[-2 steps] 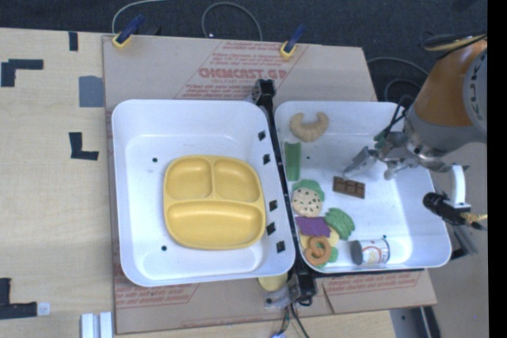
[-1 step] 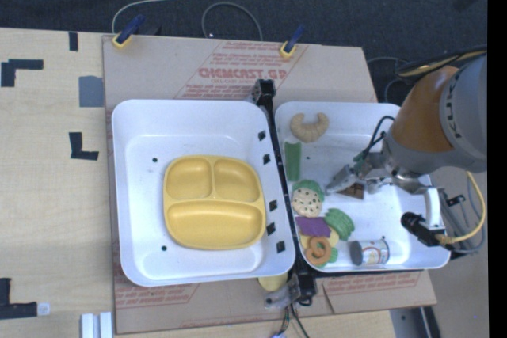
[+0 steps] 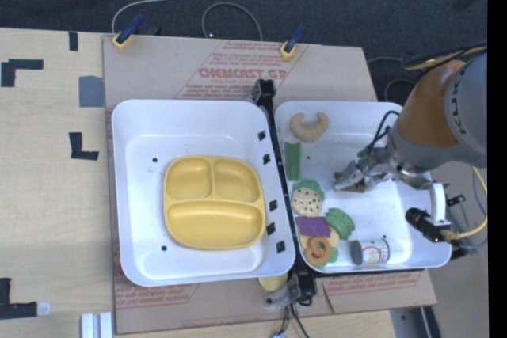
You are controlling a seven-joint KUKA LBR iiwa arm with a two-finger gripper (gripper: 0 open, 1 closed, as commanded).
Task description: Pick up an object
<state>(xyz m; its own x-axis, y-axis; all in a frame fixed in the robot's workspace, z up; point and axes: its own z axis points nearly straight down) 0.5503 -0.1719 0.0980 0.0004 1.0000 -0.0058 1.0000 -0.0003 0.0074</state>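
My gripper (image 3: 347,180) hangs low over the middle of the right bin (image 3: 379,116), reaching in from the right. A small dark brownish shape lies right under its tip; I cannot make out what it is or whether it is gripped. To its left lie a speckled cookie on a green piece (image 3: 306,199) and a green stick (image 3: 292,160). A tan croissant (image 3: 309,125) rests at the bin's far side. Along the near side sit a purple piece (image 3: 311,225), a green leafy piece (image 3: 339,219), an orange ring (image 3: 318,250) and a small can (image 3: 370,251) lying on its side.
The left bin (image 3: 135,138) holds a yellow divided plate (image 3: 214,200). A black divider with clips (image 3: 273,170) runs between the bins. Both bins rest on a cardboard sheet (image 3: 230,67) clamped at the back. The arm's orange band (image 3: 432,103) looms over the right bin's right rim.
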